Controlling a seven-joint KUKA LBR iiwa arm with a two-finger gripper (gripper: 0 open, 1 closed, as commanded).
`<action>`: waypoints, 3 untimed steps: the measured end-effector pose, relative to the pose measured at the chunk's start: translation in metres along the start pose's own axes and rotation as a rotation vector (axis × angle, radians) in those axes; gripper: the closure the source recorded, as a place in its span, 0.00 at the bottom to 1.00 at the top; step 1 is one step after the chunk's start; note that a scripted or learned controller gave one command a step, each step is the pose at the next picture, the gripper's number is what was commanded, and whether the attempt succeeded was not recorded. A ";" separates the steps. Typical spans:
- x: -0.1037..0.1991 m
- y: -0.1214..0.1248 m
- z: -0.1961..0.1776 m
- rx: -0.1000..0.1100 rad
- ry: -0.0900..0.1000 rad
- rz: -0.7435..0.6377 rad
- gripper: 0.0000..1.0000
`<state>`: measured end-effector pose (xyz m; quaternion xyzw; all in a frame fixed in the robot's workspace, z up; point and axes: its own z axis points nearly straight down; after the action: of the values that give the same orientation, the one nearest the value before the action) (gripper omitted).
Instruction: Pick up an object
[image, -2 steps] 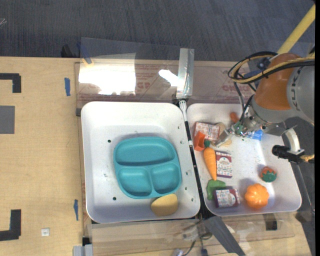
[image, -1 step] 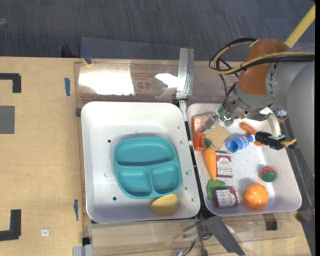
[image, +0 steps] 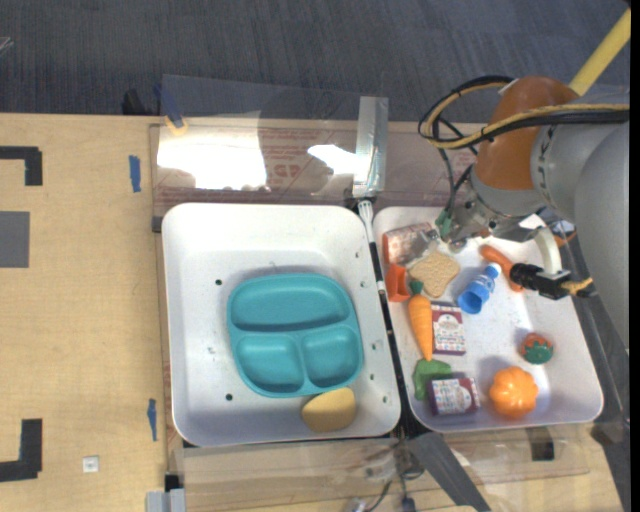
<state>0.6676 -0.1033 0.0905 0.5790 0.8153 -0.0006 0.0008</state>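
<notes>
My gripper (image: 452, 228) hangs low over the far end of the right bin (image: 590, 400), under the orange wrist band. Just below it lie a tan cracker-like toy (image: 434, 272) and a clear packet with red print (image: 405, 243). A blue bottle (image: 477, 288) lies to the lower right of the gripper. A carrot (image: 421, 322) points down the bin's left side beside a small red-and-white box (image: 448, 331). Nothing shows between the gripper's tips.
Nearer in the right bin sit an orange fruit (image: 513, 391), a red and green toy (image: 537, 347) and a maroon can with a green piece (image: 447, 392). The left bin (image: 190, 260) holds a teal divided plate (image: 293, 332) and a yellow lump (image: 329, 408).
</notes>
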 end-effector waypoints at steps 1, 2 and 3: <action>-0.001 0.002 -0.014 -0.010 -0.006 -0.001 1.00; 0.000 0.002 -0.013 -0.007 -0.003 -0.001 0.00; 0.033 -0.088 0.003 -0.005 -0.001 0.058 0.00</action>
<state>0.5734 -0.1014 0.0876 0.6024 0.7982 0.0013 0.0024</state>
